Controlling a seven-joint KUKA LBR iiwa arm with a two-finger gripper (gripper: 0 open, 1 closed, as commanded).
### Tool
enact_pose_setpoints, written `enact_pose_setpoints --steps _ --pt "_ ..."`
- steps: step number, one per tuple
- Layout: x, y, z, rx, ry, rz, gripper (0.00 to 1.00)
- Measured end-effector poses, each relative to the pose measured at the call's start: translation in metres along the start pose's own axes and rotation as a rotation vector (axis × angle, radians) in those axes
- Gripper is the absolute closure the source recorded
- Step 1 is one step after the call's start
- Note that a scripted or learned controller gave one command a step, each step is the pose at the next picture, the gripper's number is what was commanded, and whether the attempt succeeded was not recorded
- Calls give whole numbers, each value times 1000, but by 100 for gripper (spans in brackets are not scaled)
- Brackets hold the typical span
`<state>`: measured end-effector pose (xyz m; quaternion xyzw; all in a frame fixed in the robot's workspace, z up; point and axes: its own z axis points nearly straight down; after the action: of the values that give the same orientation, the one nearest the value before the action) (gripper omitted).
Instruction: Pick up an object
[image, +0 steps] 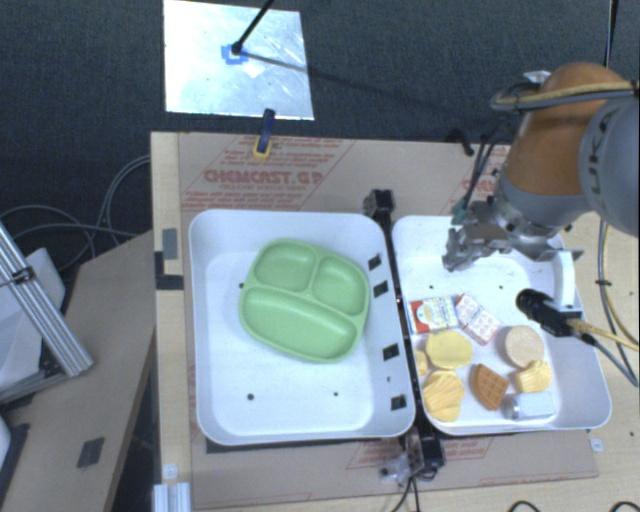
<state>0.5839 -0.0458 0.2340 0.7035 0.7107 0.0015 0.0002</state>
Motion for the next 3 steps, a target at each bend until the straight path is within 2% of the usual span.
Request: enact_pose_setpoints --steps 1,2,3 --pt "61 -8 0 1 0 0 100" --pt "86 -23 0 2 -1 3 100" --pt "86 -14 18 2 -2 5 100"
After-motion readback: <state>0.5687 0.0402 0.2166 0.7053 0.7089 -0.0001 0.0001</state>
